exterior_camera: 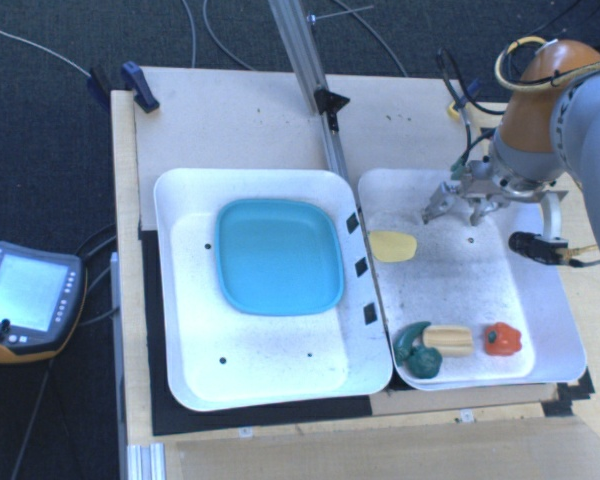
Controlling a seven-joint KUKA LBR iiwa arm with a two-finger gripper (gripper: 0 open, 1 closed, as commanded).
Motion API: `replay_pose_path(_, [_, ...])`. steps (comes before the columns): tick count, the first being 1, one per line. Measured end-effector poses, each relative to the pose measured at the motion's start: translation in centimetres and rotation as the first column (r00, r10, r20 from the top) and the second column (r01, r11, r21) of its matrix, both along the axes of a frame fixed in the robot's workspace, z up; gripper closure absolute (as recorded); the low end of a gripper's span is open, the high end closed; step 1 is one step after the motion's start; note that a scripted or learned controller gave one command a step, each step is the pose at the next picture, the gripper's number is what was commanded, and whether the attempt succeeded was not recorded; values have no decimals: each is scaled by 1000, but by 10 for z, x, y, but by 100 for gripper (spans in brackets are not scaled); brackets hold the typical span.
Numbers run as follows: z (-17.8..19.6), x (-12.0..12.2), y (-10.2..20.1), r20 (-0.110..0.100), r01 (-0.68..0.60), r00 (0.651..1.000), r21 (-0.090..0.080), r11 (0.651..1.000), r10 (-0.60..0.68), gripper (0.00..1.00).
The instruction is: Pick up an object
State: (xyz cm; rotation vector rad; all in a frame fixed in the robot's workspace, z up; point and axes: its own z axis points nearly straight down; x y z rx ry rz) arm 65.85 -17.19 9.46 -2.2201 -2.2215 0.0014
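Observation:
My gripper hangs over the far part of the right bin, its grey fingers spread open with nothing between them. A pale yellow flat piece lies to its lower left, by the bin's left wall. Along the near wall sit a dark green vegetable, a tan block touching it, and a red pepper-like piece a little to the right. All of these lie apart from the gripper.
The left bin holds a blue square plate. A slanted metal pole rises between the bins at the back. A teach pendant lies off the bench at the left.

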Motion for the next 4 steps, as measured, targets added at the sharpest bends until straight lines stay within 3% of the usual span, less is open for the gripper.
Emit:
replay_pose_path(1, [12,1,0,4,0,1000,-1,1000,0,100])
replay_pose_path(3, [134,6,10,8,0,1000,-1,1000,0,100])
replay_pose_path(4, [161,7,11,4,0,1000,0,1000,0,100])
